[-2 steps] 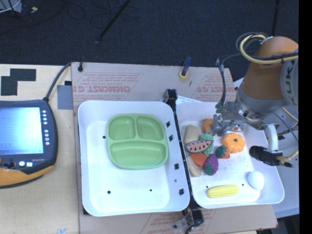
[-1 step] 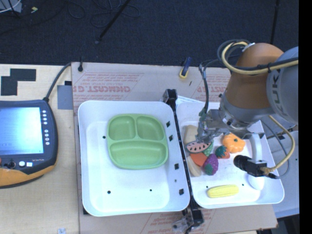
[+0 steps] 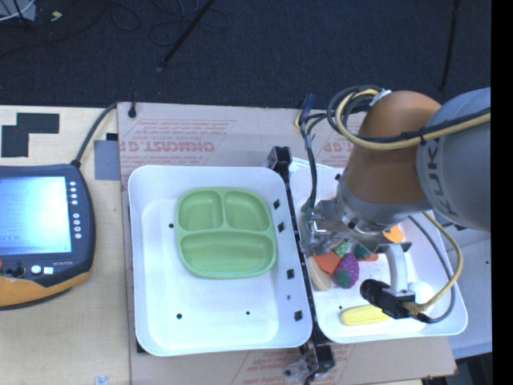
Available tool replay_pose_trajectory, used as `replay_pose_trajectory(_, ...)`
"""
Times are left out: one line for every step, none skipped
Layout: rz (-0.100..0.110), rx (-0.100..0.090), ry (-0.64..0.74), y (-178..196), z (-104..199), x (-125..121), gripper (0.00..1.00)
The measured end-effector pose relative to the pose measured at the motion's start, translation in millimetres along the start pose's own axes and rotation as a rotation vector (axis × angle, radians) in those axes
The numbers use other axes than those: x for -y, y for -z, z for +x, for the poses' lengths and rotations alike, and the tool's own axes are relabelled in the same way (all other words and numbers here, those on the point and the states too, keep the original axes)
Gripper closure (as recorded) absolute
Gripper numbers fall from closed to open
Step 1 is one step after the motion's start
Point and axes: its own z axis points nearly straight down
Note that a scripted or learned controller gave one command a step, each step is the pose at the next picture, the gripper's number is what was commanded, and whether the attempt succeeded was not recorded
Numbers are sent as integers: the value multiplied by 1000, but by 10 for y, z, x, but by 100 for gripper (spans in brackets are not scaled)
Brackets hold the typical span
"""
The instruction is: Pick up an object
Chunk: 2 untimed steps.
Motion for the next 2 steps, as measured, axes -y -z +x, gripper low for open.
replay_pose_trajectory(1, 2, -3, -112, 192, 255, 100)
replay_pose_trajectory(1, 2, -4, -144, 228, 247, 100)
